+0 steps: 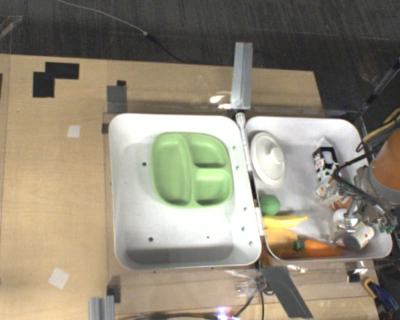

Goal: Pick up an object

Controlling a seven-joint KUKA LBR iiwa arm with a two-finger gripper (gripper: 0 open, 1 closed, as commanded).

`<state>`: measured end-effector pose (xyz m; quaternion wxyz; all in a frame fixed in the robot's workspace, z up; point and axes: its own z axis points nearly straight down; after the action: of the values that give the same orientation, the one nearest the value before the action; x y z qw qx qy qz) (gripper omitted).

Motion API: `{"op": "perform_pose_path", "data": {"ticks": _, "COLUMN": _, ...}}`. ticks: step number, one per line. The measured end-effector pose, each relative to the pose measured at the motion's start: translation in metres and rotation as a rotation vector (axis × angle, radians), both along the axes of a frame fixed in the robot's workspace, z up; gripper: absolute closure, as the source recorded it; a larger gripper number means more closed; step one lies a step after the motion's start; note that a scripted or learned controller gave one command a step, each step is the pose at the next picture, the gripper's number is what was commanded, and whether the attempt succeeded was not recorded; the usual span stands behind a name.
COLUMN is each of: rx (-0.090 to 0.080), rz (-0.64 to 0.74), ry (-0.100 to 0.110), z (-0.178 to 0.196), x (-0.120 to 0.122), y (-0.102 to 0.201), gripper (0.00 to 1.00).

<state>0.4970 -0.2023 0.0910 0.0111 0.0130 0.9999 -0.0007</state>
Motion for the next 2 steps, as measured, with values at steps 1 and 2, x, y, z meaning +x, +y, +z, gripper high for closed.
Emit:
{"op": "perform_pose_path", "data": {"ticks": 1, "rx": -0.002, "rz": 0.0, "ry": -0.001, "z": 0.0, "x": -0.0019, "y": -0.0006, "gripper": 0.0}}
{"op": "perform_pose_path", "data": {"ticks": 2, "rx": 0.001, "rz": -0.051, "ry": 0.001, "z": 0.0, "x": -0.0024, "y": 0.0002, "gripper": 0.0}}
